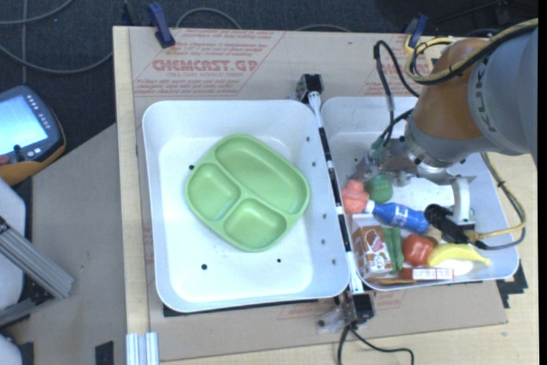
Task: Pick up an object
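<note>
On the bench stand two white bins side by side. The left bin carries one green divided plate with three compartments, lying flat near its middle. The right bin holds a cluster along its near side: one pink-and-orange toy, one small green round object, one blue bottle, one printed packet, one red tomato-like piece and one yellow banana. The arm comes in from the right, bent down over the right bin, orange band above the wrist. Its tool sits low just above the green round object; whether it is apart or together, I cannot tell.
</note>
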### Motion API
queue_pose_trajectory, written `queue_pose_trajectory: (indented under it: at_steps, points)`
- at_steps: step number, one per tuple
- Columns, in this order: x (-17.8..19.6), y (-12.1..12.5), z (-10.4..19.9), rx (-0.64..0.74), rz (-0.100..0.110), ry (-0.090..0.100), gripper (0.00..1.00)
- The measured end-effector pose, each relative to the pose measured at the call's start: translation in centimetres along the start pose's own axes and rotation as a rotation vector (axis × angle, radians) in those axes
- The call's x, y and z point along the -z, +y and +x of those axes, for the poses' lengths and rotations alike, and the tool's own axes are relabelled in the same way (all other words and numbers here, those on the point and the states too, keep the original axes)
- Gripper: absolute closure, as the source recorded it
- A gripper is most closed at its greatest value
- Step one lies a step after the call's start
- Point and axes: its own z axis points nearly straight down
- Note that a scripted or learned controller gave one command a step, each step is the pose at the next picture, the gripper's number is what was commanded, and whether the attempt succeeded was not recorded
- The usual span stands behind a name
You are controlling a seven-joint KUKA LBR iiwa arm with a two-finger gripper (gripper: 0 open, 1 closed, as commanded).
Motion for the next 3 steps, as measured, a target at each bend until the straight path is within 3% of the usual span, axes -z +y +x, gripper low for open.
queue_pose_trajectory:
  at_steps: [1,2,3]
  points:
    - [1.1,0.2,0.0,-0.002,-0.005,-0.001,1.00]
    - [10.6,1.9,6.6,0.008,-0.016,0.001,1.00]
    - [10.0,1.6,6.1,0.000,-0.004,-0.002,0.00]
